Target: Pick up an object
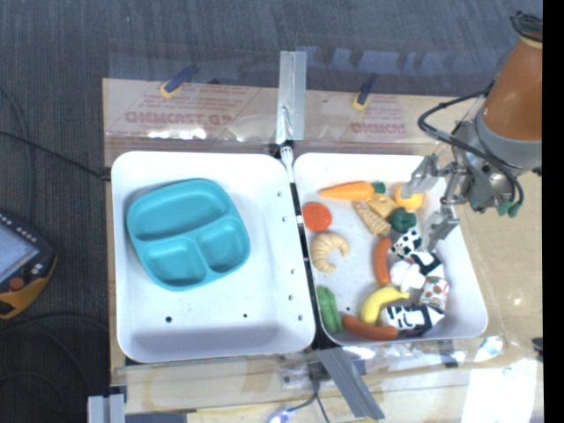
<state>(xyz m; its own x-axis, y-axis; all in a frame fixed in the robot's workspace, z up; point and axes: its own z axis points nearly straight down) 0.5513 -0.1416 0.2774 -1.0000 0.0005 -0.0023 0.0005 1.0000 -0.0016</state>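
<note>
My gripper [430, 203] hangs over the upper right part of the right bin [458, 263], its two fingers [443, 223] spread apart with nothing between them. Below and left of it lie toy foods: a carrot [350, 189], an orange-red round piece [317, 216], a croissant [329, 248], a yellow wedge [377, 213], a yellow and green piece [407, 199], a black-and-white die [405, 242], a red sausage [382, 261], a banana [382, 300], and a green piece [328, 308].
The left bin [159, 315] holds a blue compartment tray [187, 233]. A metal divider post [291, 95] stands between the bins at the back. A handheld device [19, 263] lies on the floor at far left.
</note>
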